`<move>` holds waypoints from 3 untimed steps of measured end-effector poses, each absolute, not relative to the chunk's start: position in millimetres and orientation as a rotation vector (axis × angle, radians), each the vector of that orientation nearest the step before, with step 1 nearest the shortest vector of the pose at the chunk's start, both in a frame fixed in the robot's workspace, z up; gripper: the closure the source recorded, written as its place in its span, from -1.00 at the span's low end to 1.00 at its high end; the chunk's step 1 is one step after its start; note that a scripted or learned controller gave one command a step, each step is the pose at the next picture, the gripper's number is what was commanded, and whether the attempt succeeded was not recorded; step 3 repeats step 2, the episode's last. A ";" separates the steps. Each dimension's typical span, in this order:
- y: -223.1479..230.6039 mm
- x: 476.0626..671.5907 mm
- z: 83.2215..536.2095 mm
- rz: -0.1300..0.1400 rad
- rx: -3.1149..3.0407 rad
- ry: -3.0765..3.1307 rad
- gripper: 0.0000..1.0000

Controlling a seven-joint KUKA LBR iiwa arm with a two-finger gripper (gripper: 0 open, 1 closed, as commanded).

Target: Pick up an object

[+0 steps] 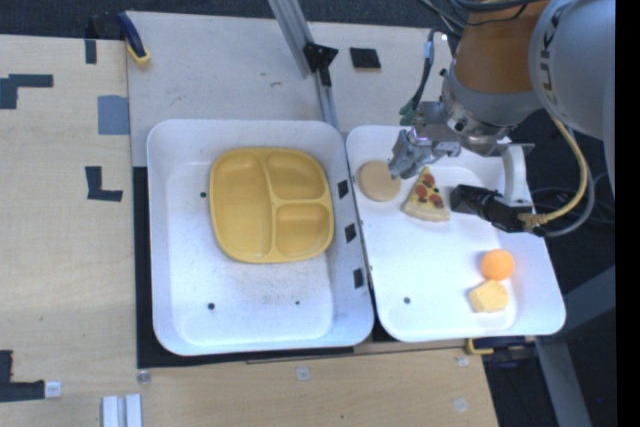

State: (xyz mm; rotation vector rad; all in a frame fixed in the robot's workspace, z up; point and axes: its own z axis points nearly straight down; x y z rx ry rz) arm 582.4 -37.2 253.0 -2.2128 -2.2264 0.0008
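From my station I see the gripper (407,158) low over the far left part of the right bin (430,310), the grey arm (590,45) with its orange band reaching in from the right. Its tip sits just above and to the right of a round tan cookie (377,182), near the bin's rim. I cannot tell how far it is open, and I see nothing between its fingers.

Just right of the cookie lies a pizza slice (428,197), its point toward the gripper. Further toward the near right corner of that bin, an orange ball (497,264) rests just beside a yellow block (489,297), the ball on the far side. A black part of the rig's cabling (487,205) hangs over the bin to the right of the pizza slice.

The left bin (180,245) holds a yellow divided plate (271,205), lying flat near its middle. Both bins sit side by side on the table (60,215).
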 end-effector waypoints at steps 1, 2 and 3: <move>19.3 568.1 236.5 0.003 -2.212 -2.226 1.00; 70.8 558.9 220.8 0.004 -2.213 -2.226 1.00; 70.8 558.9 220.8 0.004 -2.213 -2.226 1.00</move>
